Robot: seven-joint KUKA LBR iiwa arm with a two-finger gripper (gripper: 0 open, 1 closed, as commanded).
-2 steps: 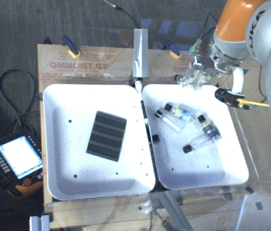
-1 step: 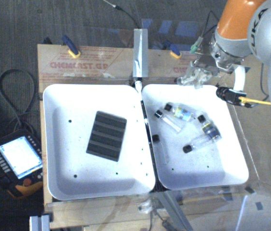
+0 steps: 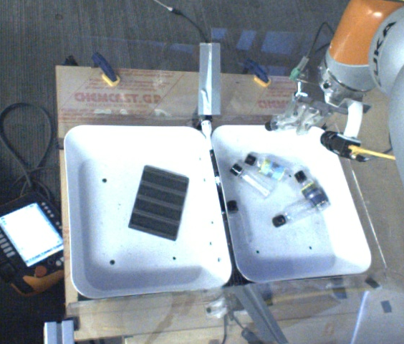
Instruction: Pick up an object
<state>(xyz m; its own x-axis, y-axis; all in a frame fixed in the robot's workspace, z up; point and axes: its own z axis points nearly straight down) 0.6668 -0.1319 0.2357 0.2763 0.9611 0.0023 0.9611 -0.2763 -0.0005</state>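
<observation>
Several small clear vials with black caps lie in the right bin [image 3: 345, 253]: one [image 3: 252, 179] at upper left, one with a blue-green label [image 3: 273, 167] beside it, one with a blue label [image 3: 311, 190], and one [image 3: 293, 213] lower down. A tiny black cap [image 3: 231, 206] lies near the bin's left wall. A black ribbed rectangular block [image 3: 160, 202] rests tilted in the left bin [image 3: 87, 213]. My gripper [image 3: 296, 121] hangs over the far rim of the right bin, above and behind the vials, with nothing seen between its fingers.
A metal bar [image 3: 209, 77] stands upright behind the seam of the two bins. Blue clamps [image 3: 105, 68] hold the cardboard backing. A teach pendant [image 3: 21, 239] lies left of the bench. A yellow-tipped black tool [image 3: 345, 145] juts from the wrist over the right bin's far corner.
</observation>
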